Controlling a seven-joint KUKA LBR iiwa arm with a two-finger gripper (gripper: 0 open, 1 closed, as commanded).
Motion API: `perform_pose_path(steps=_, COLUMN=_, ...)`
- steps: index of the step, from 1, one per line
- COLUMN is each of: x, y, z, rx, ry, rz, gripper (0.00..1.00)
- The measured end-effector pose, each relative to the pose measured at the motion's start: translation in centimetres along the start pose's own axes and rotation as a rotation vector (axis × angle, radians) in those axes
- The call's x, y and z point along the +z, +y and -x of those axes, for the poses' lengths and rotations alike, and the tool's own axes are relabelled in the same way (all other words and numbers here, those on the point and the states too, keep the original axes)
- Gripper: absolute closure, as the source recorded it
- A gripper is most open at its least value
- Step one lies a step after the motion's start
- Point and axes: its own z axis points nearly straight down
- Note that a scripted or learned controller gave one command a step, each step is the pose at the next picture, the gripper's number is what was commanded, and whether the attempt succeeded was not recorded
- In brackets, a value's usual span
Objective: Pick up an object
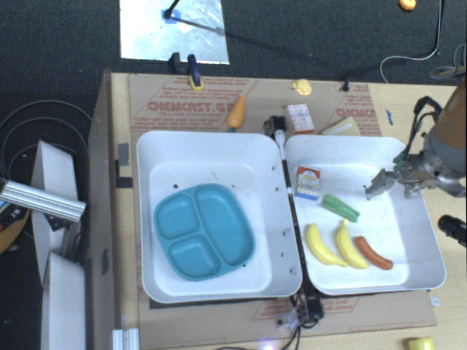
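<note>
The green pepper [340, 207] looks the likeliest pick: it lies in the right-hand bin [419, 265], down and to the left of the gripper [381, 184] as the camera sees it, nearer to it than anything else there. It reads as a small plastic toy, so I judge it light, stiff and smooth, apt to slip or roll if pinched off-centre. Its long axis runs on a slant, from upper left beside the small carton [308, 181] down to lower right; which end is the stalk I cannot make out. A hold across the middle, at right angles to that axis, seems the safest

Further from the gripper, towards the bin's near edge, lie two bananas [336, 243], curved, side by side and close to touching, both running roughly up and down the view. Just right of them is a red-orange sausage [374, 254], slanting much as the pepper does. All look like hard, light toys; the bananas' curve would make a mid-body pinch less sure. The carton, upright-looking and boxy, sits at the gripper's left, against the wall between the bins

The gripper itself hangs over the right bin's upper right part, with nothing seen between its tips; whether it is spread or closed I cannot tell at this size

Well to the left, the other bin [160, 159] holds a blue divided plate [203, 229]
</note>
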Motion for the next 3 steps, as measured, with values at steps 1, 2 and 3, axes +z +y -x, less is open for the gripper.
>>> perform_pose_path(steps=1, x=11.3, y=-4.5, z=-3.8, rx=0.0, ry=0.0, rz=0.004, gripper=0.0)
perform_pose_path(steps=2, x=9.7, y=-4.1, z=-3.6, rx=0.0, ry=-0.003, rz=0.013, gripper=1.0)
perform_pose_path(steps=3, x=-2.1, y=-2.1, z=-3.2, rx=-0.004, ry=-0.007, rz=0.023, gripper=1.0)
